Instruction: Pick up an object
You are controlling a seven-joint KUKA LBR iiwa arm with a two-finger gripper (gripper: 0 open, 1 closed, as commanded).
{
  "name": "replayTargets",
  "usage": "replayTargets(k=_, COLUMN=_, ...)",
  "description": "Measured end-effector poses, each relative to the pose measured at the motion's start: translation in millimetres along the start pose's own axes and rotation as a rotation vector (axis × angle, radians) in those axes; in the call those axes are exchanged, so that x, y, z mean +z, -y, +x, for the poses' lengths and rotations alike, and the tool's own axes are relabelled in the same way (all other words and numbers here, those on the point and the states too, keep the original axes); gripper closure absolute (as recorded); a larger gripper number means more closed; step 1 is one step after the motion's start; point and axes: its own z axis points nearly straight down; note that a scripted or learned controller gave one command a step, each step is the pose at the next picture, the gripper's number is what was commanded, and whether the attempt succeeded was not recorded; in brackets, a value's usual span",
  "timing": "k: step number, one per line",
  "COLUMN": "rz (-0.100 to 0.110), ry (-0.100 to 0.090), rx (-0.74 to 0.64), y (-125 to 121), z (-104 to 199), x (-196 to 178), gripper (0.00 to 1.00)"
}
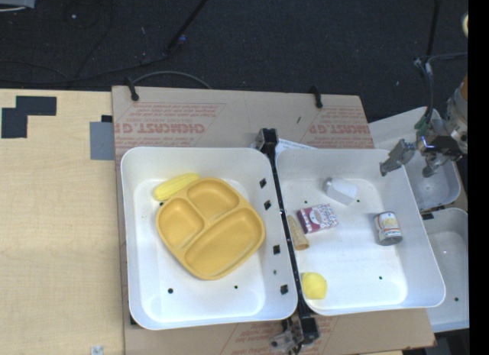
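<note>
Sitting left of tool (415, 159): can (388, 228).

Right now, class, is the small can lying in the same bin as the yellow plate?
No. The can stands in the right bin, while the plate lies in the left bin.

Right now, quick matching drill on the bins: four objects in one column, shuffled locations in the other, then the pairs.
Things:
1. yellow divided tray
2. small can
3. yellow ball
4. banana

Places:
A. right bin, near its right wall
B. left bin, tucked at the tray's upper-left edge
C. left bin, middle
D. right bin, lower-left corner

Pairs: 1-C, 2-A, 3-D, 4-B
</note>
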Motion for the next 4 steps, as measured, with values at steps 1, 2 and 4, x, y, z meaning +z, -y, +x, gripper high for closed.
replayTargets(k=1, rz=-0.012, ry=0.003, rx=-0.003, y=-2.1, z=0.5, x=-7.1, gripper=0.0)
replayTargets(k=2, rz=-0.007, ry=0.001, rx=-0.005, y=-10.6, z=2.3, x=40.5, gripper=0.0)
replayTargets(k=4, rz=-0.008, ry=0.001, rx=-0.002, y=-5.1, z=5.5, x=148.3, gripper=0.0)
